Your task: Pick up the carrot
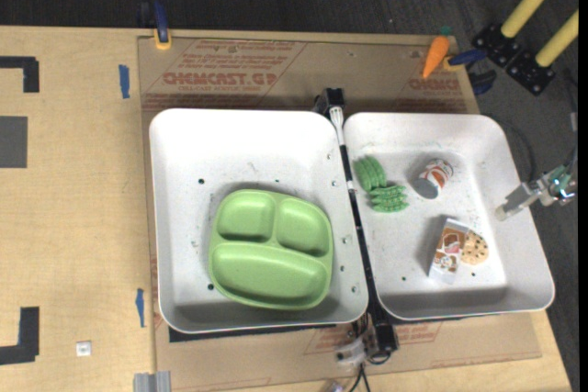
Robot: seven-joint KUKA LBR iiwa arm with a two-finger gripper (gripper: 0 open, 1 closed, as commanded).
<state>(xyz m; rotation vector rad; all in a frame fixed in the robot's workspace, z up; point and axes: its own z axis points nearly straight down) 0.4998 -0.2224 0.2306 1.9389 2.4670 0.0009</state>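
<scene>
Gripper [514, 203] sits at the right edge of the scene, just outside the right wall of the right-hand shallow white bin [524, 271]. A pale metallic finger reaches leftward over the bin rim; the wrist behind it is cut off by the frame edge, so arm pose above it is not readable. Cannot tell whether the fingers are spread or pressed together; nothing is visible between them.

Small orange toy carrot with green top [435, 56] lies outside both bins, on the brown cardboard sheet [276, 69] beyond the far edge of the right bin, near the far right corner, well apart from the gripper.

Right bin holds a green ridged toy vegetable [379, 185], a round grey-and-red item [434, 178] and a small printed cookie packet [456, 250]. Left-hand white bin [175, 197] holds a green three-compartment plastic tray [272, 247].
</scene>
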